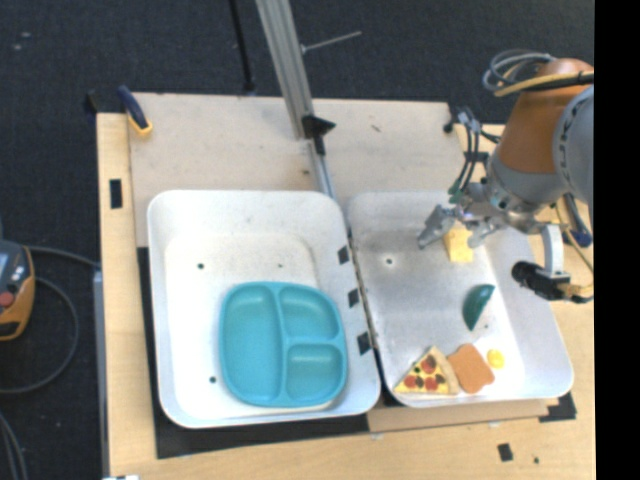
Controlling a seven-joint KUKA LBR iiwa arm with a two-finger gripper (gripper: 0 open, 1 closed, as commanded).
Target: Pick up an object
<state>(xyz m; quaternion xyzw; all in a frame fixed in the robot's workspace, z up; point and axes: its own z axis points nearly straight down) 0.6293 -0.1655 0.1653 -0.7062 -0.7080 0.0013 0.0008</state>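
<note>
My gripper [455, 234] hangs over the far part of the right bin [400, 298], reaching in from the right. Its two grey fingers [431, 232] are spread apart, so it is open. A small yellow block [460, 247] lies on the bin floor just below and between the fingertips, and neither finger visibly presses on it. Nearer the front of the bin are a dark green wedge [478, 304], a pizza slice [427, 374], an orange piece [469, 367] and a small yellow piece [495, 359].
The left bin [180, 230] holds a light blue divided plate [283, 344]. A metal post [290, 63] rises slanted behind the bins. The right bin's middle floor is bare white.
</note>
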